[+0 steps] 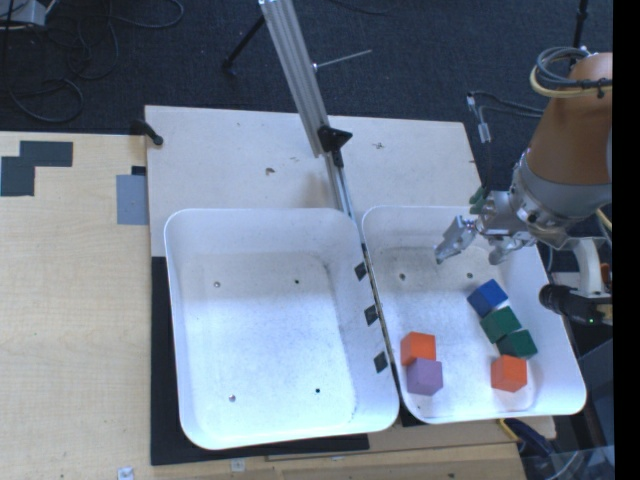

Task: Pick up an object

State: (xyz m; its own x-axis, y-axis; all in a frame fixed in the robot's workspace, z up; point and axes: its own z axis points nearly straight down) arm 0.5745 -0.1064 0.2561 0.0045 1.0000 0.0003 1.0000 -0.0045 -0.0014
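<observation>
Nothing lifted yet: gripper (470,238) hangs with jaws apart and empty over the right bin (400,230), while the blocks lie toward its 5 o'clock, blue block (487,296) nearest, so descent, closing and lift all remain.

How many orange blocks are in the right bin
2. One orange block sits near the bin's left wall, touching a purple block. The other orange block lies by the near right corner, below the green blocks.

No text, label, brand, number or sign can be read anywhere in view.
</observation>
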